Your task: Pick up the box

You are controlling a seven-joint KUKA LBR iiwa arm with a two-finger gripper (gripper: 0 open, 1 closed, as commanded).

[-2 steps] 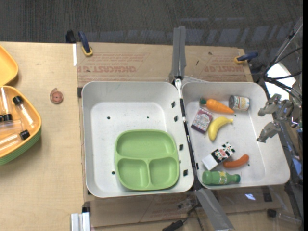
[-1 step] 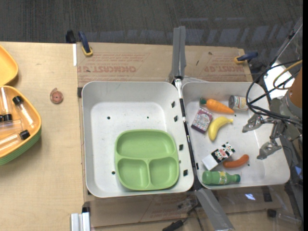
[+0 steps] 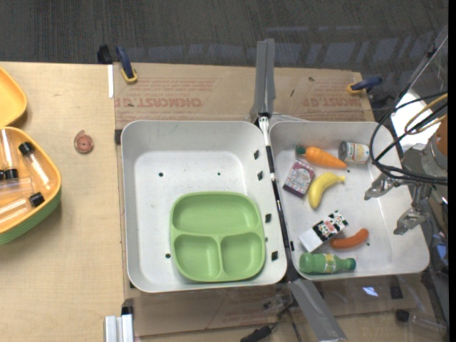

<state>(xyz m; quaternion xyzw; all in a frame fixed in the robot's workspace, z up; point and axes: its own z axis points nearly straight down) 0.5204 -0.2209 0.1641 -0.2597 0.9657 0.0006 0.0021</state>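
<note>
A green bottle (image 3: pixel 327 263) is seen lying at the near edge of the right bin (image 3: pixel 406 262). Just beyond it, the box (image 3: pixel 324 231) is found tilted, touching a red sausage (image 3: pixel 350 239). The gripper (image 3: pixel 394 205) is held at the bin's right edge, jaws spread and grasping nothing. A banana (image 3: pixel 324 186) and carrot (image 3: pixel 322 157) are placed farther back.

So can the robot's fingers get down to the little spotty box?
Probably yes. The box lies uncovered in the right bin, and the fingers hang open nearby. The sausage touches its side, which could hinder a clean grasp.
</note>
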